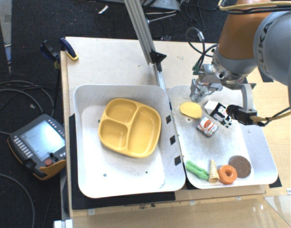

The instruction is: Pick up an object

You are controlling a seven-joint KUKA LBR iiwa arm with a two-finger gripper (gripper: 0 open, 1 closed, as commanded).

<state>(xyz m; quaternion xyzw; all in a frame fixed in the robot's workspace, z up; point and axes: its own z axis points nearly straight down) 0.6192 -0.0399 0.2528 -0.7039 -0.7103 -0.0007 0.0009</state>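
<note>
Where the left bin (88,165) lies, noted a yellow divided plate (130,127) at its middle. In the right bin (259,146), at upper left, a yellow piece (190,109). Gripper (198,98) poised just above it. Cannot tell how far open or whether holding anything. Small can (208,126) beside. Along the near edge: green piece (197,170), cone (212,171), orange ring (227,174), brown disc (240,166).

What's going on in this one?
The grey-and-orange arm reaches in from the right, with its hand low over the back of the right bin, just behind a yellow oval piece. I can't see anything gripped in it. A small red-and-white can lies close by. A green piece, cream cone, orange ring and brown disc sit along the front. The left bin holds a yellow divided plate.
</note>
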